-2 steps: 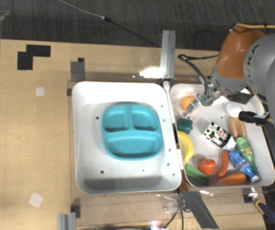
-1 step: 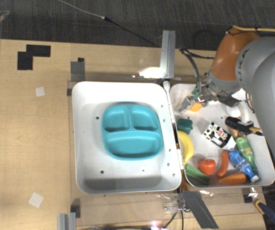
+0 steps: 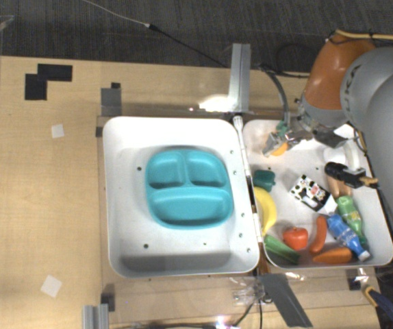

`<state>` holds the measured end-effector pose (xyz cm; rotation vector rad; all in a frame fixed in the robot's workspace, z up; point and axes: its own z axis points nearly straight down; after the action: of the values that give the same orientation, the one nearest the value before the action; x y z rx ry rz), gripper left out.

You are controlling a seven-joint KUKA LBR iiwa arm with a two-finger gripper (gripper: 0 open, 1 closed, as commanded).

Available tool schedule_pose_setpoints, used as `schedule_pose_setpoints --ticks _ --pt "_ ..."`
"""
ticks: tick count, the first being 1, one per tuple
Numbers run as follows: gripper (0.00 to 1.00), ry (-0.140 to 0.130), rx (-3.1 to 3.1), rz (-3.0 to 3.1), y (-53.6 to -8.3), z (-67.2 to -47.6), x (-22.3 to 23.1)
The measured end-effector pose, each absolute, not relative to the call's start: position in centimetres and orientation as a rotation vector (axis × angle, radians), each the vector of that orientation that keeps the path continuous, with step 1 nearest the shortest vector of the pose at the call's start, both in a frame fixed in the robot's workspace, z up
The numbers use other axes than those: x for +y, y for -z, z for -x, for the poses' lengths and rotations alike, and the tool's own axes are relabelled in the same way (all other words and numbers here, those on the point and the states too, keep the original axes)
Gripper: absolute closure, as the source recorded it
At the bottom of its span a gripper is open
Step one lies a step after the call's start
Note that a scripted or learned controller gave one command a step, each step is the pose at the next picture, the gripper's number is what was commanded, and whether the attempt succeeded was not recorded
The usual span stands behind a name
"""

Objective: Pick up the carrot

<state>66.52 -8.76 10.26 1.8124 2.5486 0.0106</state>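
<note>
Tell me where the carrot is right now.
The carrot sits at the tool in the far left corner of the right bin, above the dark green piece and the banana; whether it is gripped is unclear.

Landmark: teal divided tray [image 3: 186, 187], lying in the middle of the left white bin [image 3: 124, 252].

- Right of the tray, across the bin wall: right white bin [image 3: 381, 252].
- Up and right of the tray: gripper [image 3: 276, 144] at that bin's far corner, an orange carrot [image 3: 277, 149] between its fingers.
- Just right of the tray: yellow banana [image 3: 266, 208], dark green item [image 3: 263, 179].
- Lower right: tomato [image 3: 295, 238], blue bottle [image 3: 346, 235].
</note>
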Motion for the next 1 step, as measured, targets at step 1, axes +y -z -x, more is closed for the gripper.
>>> schedule_pose_setpoints --ticks 1 --pt "1.00 -0.014 2.692 -1.597 -19.03 -66.44 -0.79"
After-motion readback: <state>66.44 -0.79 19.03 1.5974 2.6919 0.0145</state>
